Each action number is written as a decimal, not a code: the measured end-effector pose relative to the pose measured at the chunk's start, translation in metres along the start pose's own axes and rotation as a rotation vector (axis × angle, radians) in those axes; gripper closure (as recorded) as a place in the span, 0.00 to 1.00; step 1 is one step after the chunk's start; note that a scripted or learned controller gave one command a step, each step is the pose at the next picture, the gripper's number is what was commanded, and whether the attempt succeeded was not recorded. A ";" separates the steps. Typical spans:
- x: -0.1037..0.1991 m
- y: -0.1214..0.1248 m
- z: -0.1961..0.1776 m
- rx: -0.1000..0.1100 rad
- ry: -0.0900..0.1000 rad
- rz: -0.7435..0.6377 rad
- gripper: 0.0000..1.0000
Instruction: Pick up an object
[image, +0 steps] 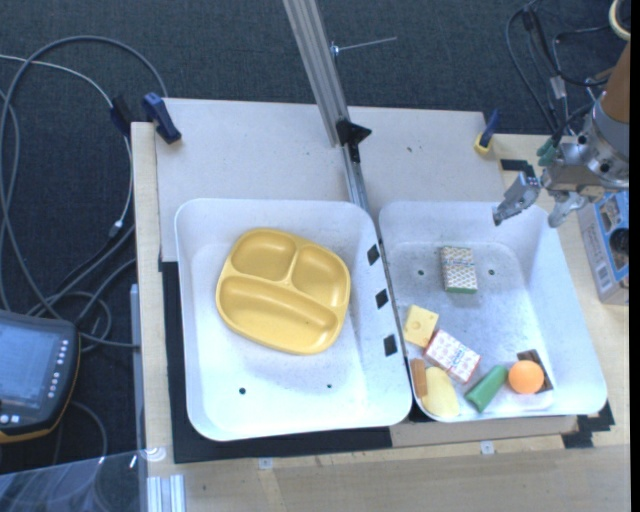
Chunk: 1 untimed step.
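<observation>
Hand (537, 201) hovering over right bin's (565, 290) far right corner, fingers spread apart, holding nothing

the tool (535, 200) hangs spread and empty above the right bin (570, 300)'s far corner; a yellow divided plate (283, 290) fills the left bin (195, 330).

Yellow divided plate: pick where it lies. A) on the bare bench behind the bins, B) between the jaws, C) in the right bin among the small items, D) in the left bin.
D: the yellow divided plate lies flat inside the left bin, apart from the small items in the right bin.
</observation>
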<state>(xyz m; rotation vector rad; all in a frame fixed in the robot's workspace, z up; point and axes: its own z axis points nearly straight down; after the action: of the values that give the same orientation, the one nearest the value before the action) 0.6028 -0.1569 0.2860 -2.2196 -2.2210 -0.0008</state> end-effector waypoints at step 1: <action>0.000 0.000 0.000 0.000 0.000 0.000 0.00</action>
<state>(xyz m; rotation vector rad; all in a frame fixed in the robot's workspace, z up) 0.6029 -0.1569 0.2860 -2.2193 -2.2214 -0.0007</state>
